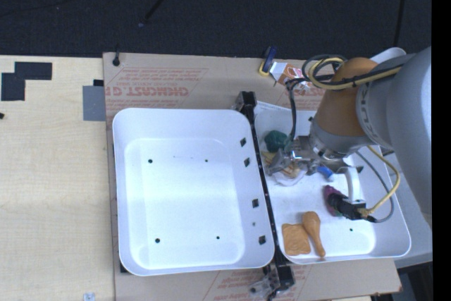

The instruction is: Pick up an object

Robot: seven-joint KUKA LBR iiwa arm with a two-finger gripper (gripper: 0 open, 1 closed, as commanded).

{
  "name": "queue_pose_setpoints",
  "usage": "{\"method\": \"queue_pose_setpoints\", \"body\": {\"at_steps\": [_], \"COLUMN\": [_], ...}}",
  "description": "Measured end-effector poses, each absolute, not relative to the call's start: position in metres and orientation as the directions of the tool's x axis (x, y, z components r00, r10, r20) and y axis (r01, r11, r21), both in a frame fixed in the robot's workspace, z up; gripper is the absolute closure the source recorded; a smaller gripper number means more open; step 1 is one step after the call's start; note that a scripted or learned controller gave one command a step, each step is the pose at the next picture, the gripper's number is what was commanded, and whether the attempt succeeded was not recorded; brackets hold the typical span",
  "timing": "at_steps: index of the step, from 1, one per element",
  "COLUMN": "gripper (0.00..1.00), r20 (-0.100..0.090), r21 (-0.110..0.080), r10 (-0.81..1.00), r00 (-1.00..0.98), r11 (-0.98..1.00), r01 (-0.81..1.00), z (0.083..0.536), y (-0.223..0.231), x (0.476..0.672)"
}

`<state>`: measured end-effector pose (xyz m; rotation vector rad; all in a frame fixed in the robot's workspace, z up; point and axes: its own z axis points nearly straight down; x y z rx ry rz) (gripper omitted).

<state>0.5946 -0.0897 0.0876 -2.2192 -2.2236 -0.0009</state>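
Camera view, right-centre of frame: the gripper (287, 164) is lowered into the right bin (394, 240), over a small cluster of objects near its upper-left corner, including a dark green object (275, 139). Finger state cannot be determined. An orange toy piece (303, 234) lies at the bin's lower left; a magenta object (331, 192) sits right of centre. The left bin (127, 151) occupies mid-frame on the bench (49, 180).

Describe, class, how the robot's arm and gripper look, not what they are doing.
The thick grey arm has an orange band above the wrist. Yellow and black cables loop over it, another trailing along the right bin. The small metallic two-finger gripper looks silvery.
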Motion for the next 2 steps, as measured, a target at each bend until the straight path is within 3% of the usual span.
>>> {"method": "queue_pose_setpoints", "body": {"at_steps": [1, 2], "gripper": [0.00, 0.00], "r20": [0.000, -0.001], "r21": [0.001, -0.007], "r10": [1.000, 1.000], "r00": [-0.002, 0.005], "r11": [0.002, -0.005], "r01": [1.000, 1.000], "z": [0.088, 0.087], "y": [-0.087, -0.149], "x": [0.646, 0.591]}}
